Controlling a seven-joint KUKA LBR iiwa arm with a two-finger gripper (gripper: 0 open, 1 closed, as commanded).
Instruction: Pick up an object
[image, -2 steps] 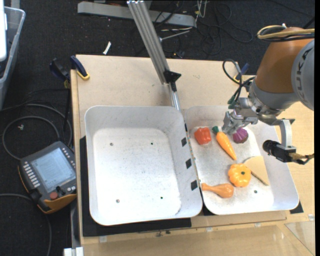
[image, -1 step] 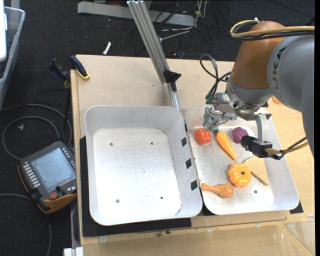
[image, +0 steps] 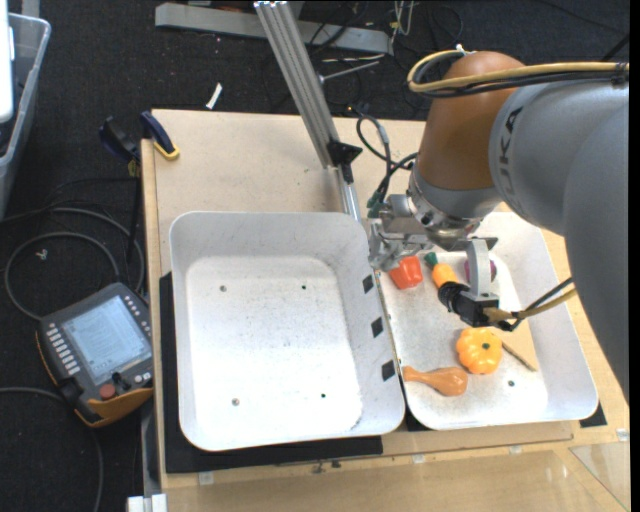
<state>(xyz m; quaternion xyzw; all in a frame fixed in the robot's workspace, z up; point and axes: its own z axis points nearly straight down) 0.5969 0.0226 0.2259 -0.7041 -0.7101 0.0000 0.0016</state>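
An overhead, slanted view of a tan bench (image: 250, 160) carrying two shallow white bins side by side. The left bin (image: 200, 240) sits toward nine o'clock of the scene; the right bin (image: 560, 390) sits toward three o'clock, their rims touching along the middle.

The grey arm (image: 560, 140) with its orange band (image: 465, 120) enters from the two o'clock corner and bends down over the upper left part of the right bin. Its pincer (image: 392, 250) hangs just above a small red-orange block (image: 405, 272), close to the shared rim. Whether the pincer is released or clenched cannot be told from this angle, and the block is not clearly between its fingers.

Other objects lie in the right bin. At five o'clock from the block is an orange toy pumpkin (image: 479, 350). Near the pumpkin, at its seven o'clock, lies an orange gourd-shaped toy (image: 437, 379). A white and purple object (image: 482, 270) rests at three o'clock from the block.

Off the bench, at eight o'clock of the scene, a teach pendant (image: 98, 345) with a screen lies on the dark floor (image: 60, 230).
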